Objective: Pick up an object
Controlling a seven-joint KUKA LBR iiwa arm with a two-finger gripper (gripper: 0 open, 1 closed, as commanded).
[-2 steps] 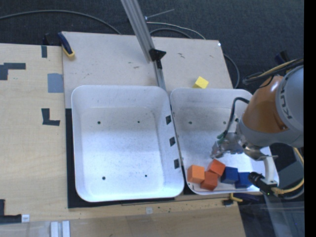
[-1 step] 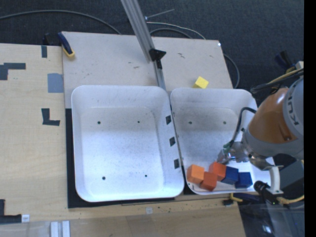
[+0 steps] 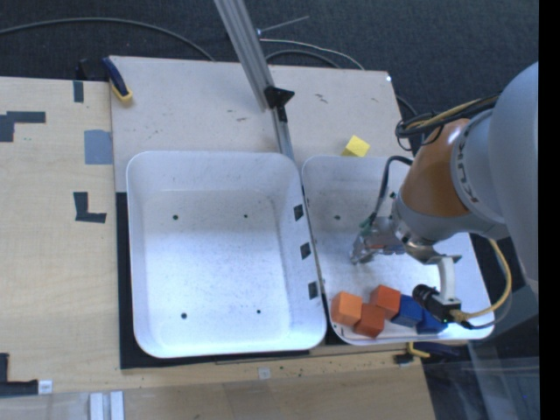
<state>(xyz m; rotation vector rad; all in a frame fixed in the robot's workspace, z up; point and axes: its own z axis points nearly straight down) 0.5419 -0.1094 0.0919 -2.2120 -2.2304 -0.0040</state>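
My gripper (image 3: 366, 250) hangs low over the middle of the right bin (image 3: 337, 191), reaching in from the right under the orange wrist band. Its tips are small and partly hidden by the wrist. Near the bin's front edge lie an orange block (image 3: 346, 307), two darker orange-red blocks (image 3: 385, 298) (image 3: 371, 321) and a blue block (image 3: 411, 315). The gripper stands a little behind these blocks, apart from them. Nothing shows between its tips.
The left bin (image 3: 219, 252) sits beside the right one. A yellow block (image 3: 356, 146) lies on the bench behind the right bin. A slanted metal pole (image 3: 249, 46) crosses the back. Black cables loop at the arm's wrist.
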